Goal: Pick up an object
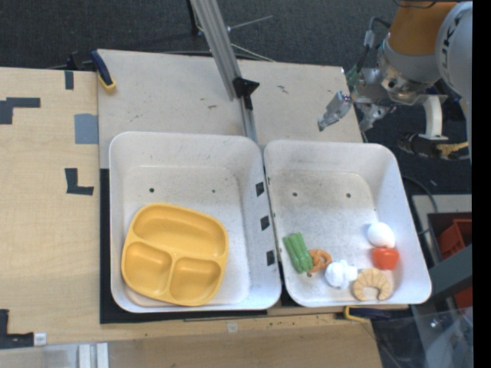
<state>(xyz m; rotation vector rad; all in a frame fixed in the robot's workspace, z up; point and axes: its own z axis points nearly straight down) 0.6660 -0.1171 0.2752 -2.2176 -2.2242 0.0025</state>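
Nothing sits between my gripper fingers, parted slightly above the bench at twelve o'clock of the right bin, with the egg at four o'clock.

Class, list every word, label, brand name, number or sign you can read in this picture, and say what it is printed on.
None can be read.
The yellow tray, both white bins and the arm show no lettering.
The dark squares on the wall between the bins are plain marks, not text.
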